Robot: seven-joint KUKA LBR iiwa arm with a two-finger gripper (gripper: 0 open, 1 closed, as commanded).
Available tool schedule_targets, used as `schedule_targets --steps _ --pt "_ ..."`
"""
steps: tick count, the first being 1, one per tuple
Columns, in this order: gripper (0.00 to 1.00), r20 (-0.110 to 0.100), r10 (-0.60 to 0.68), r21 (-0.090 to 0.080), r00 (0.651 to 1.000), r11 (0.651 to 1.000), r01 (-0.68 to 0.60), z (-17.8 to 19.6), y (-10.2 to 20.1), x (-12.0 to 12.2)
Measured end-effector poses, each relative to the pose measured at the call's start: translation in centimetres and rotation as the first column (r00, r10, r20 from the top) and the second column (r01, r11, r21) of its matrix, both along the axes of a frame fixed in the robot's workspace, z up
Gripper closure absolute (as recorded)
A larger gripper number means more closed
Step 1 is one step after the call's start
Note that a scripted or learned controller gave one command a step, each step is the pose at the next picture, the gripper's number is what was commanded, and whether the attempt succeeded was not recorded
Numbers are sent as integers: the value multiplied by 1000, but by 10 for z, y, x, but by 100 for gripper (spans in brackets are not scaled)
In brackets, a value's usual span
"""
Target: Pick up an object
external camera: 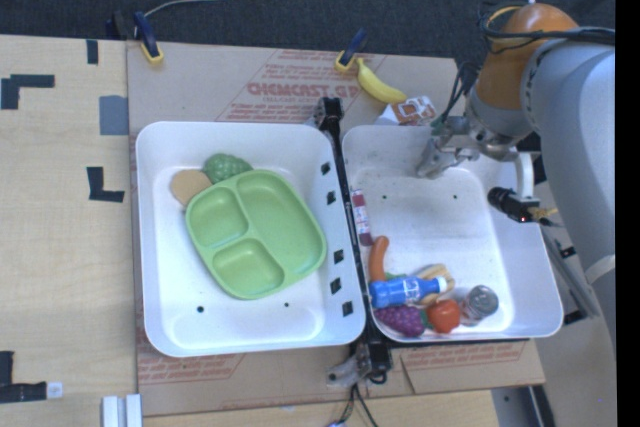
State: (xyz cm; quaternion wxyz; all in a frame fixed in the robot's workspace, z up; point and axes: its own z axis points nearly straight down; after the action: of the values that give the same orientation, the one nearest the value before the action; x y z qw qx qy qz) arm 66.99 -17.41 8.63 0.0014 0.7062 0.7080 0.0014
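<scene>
Progress: nothing picked yet | gripper [437,163] over right bin [520,260] far end, fingers' spread you cannot tell | objects: bottle [405,291], grapes [402,319], tomato [443,316] clustered at near edge | you need approach, grasp, lift.

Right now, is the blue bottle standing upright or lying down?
Lying down: the blue bottle rests on its side in the right bin, cap pointing right.
</scene>
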Motion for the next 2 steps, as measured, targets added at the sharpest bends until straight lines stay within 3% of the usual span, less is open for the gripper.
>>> schedule_targets --steps 1,2 --pt "100 -2 -1 -1 1000 1000 1 0 26 -1" --pt "100 -2 0 0 1000 1000 0 99 89 -1"
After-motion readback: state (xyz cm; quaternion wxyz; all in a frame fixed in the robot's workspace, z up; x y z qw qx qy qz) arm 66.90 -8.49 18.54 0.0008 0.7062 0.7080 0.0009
